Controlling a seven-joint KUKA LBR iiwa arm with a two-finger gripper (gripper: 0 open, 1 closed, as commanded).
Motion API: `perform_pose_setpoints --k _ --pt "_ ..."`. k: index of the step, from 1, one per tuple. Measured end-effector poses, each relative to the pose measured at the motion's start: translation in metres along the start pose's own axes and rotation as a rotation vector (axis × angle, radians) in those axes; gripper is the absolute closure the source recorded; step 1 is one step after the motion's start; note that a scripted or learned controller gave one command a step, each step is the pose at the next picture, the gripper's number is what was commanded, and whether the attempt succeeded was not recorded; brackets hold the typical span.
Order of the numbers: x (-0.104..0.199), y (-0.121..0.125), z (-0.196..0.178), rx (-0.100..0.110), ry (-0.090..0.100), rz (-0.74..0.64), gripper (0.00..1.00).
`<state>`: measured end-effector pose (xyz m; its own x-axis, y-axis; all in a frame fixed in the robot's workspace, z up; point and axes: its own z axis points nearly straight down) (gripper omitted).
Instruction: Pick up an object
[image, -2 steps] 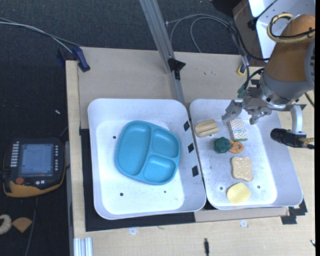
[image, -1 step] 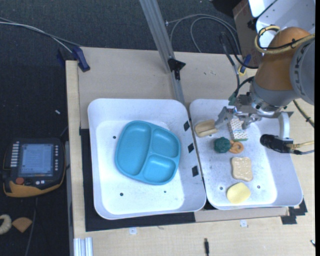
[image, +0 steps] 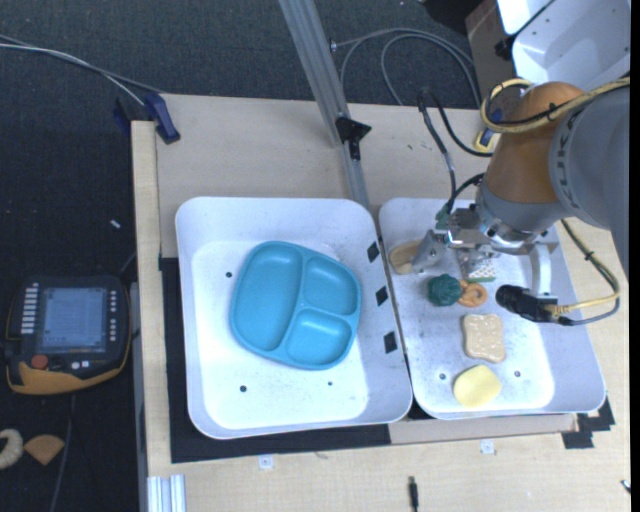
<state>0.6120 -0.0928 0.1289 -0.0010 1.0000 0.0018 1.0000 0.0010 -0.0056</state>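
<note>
A: What is sitting left of the bins' shared rim?

B: The left bin (image: 200, 300) is carrying a blue divided plate (image: 296, 303), which is lying near the bin's middle. Bare white floor is running all round the plate, widest along the near edge.

A: And right of that rim?

B: The right bin (image: 575, 375) is holding the small things. A tan piece (image: 402, 256) is lying closest to the rim, partly covered by the gripper's metal. Farther from the rim a dark green lump (image: 444, 290) is touching an orange ring (image: 472, 295); nearer the camera a beige cracker-like slab (image: 485, 338) and a yellow block (image: 476, 385) are lying apart.

A: Is the gripper (image: 462, 262) grasping anything?

B: It is hanging just above the green lump, but the wrist is hiding the fingertips, so I cannot tell how wide they are standing; possibly a pale checkered scrap is showing beneath.

A: Room to move?

B: The bin's far-right strip is lying bare, crossed by a black-and-yellow cable.
</note>
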Motion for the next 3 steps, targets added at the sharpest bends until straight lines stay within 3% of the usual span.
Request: perform_pose_setpoints --k 1,3 --pt "0.0 0.001 -0.014 -0.006 0.0 0.001 1.0" --pt "-0.003 0.009 -0.141 -0.011 -0.002 -0.001 1.0"
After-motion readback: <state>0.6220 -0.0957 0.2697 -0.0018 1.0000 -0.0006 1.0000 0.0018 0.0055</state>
